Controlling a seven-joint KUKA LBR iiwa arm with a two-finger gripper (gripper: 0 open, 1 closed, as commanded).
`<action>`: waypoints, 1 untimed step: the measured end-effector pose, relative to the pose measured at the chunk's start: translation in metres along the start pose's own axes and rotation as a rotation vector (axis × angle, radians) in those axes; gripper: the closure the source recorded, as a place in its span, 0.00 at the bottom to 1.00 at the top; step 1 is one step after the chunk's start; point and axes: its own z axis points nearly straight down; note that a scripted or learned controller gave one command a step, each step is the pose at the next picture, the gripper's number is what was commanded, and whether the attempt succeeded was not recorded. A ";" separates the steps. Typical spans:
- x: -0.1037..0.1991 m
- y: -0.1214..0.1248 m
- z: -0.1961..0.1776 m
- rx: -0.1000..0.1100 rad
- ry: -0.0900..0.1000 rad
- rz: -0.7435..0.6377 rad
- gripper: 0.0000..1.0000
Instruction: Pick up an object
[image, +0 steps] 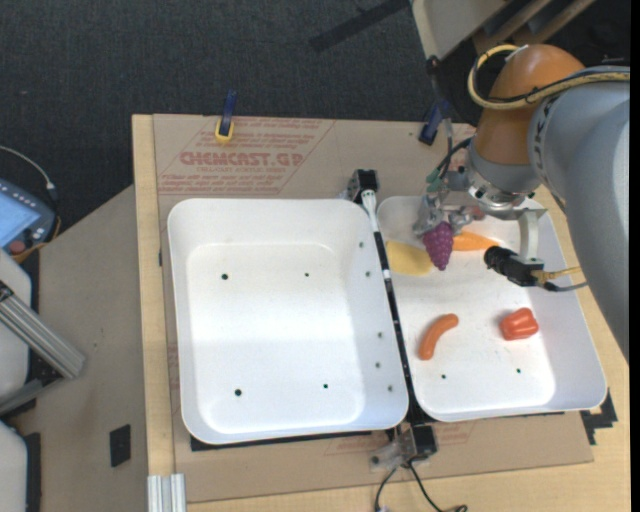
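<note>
Camera view: gripper (437, 222) clamps purple grapes (438, 246) over right bin (560, 385). I would lift straight, clear of banana (408, 259) and carrot (474, 241).

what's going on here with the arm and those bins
A grey robot arm reaches in from the right over the right bin, trying to pick something up. Its gripper sits at the bin's far left corner, right at a purple grape bunch that hangs just under it, next to a yellow piece and an orange carrot-like piece. An orange sausage shape and a red pepper lie loose nearer the front. The left bin sits alongside.
</note>
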 end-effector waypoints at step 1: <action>0.053 0.001 -0.072 -0.005 0.002 -0.002 1.00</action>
